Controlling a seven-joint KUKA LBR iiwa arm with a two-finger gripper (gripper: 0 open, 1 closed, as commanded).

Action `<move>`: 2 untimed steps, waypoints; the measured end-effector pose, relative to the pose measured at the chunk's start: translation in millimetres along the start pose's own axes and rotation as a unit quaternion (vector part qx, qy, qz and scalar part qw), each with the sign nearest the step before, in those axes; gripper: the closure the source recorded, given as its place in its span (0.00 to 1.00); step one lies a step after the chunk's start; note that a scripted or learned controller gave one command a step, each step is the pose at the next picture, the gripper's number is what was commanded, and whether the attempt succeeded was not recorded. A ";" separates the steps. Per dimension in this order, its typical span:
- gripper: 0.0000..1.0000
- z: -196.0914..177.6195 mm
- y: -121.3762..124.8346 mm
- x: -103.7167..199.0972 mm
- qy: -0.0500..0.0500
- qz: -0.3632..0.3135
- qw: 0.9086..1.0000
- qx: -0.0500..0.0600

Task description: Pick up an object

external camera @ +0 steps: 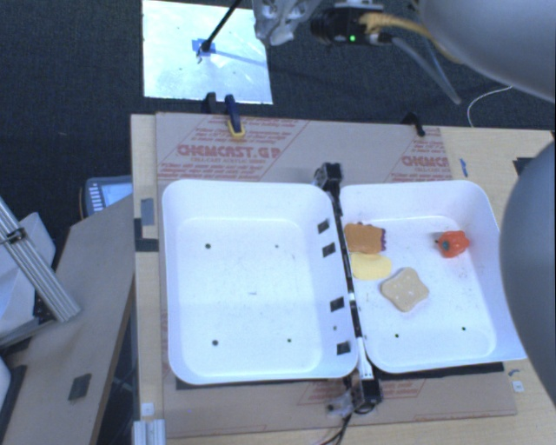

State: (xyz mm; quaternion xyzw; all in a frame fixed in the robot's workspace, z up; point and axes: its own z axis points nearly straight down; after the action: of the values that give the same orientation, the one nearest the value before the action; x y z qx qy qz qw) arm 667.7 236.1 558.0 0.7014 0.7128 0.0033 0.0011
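Your right bin point(473, 195) holds four small items near its left wall; the orange piece point(451, 244), possibly a pepper, sits apart. Gripper point(280, 22) state: cannot tell.

Four items in right bin point(473, 195), left bin point(174, 261) beside it

The gripper point(280, 22) is high up at the top of the view. The big grey arm point(486, 39) reaches across the top right, and part of it hangs down the right side.
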 end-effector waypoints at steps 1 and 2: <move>0.00 0.2 0.0 -0.1 0.000 0.000 1.000 0.000; 1.00 -11.3 -0.2 0.8 0.001 -0.002 1.000 -0.001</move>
State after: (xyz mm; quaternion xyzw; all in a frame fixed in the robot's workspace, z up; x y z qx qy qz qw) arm 667.4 236.8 569.3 0.6997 0.7144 0.0044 0.0014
